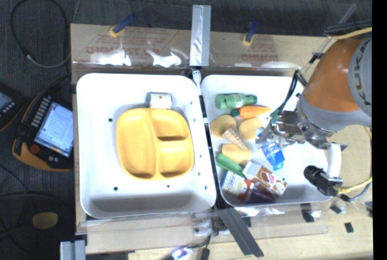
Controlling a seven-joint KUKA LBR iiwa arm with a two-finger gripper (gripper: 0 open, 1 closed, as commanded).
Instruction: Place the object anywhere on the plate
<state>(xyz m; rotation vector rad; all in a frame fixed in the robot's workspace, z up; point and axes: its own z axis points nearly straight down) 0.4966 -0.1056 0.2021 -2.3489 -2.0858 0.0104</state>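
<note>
Plate [155, 143] sits bare in the left bin [97, 132]; I judge nothing delivered yet, so pick and transfer both remain. Arm [338, 86] reaches in from the right, wrist bent down over the right bin [290, 189]. Claw [273, 135] is low among the toy food, by a blue packet [274, 155]. I cannot tell its opening, nor whether it holds anything.

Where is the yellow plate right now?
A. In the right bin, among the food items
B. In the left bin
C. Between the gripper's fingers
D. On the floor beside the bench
B: the plate lies flat in the left bin, apart from the green bottle and other items piled in the right bin, where the gripper hovers.
</note>
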